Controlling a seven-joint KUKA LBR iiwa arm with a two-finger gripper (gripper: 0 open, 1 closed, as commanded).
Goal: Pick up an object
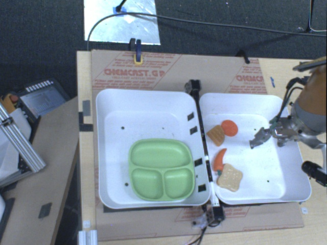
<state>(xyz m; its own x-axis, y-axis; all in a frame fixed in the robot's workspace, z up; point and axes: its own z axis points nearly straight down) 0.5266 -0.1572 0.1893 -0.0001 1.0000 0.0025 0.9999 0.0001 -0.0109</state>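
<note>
My gripper hangs over the right part of the right bin, pointing left, open with nothing between its fingers. To its left lie several small food pieces. An orange round piece sits beside a tan square cracker. Below them are a red-orange curved piece and a pale toast-like piece. The orange round piece is the nearest to the gripper, about a hand's width to its left.
The left bin holds a green divided plate. A black divider with clips runs between the bins. The grey arm with its orange band enters from the right. A black part sticks out near the right bin's rim.
</note>
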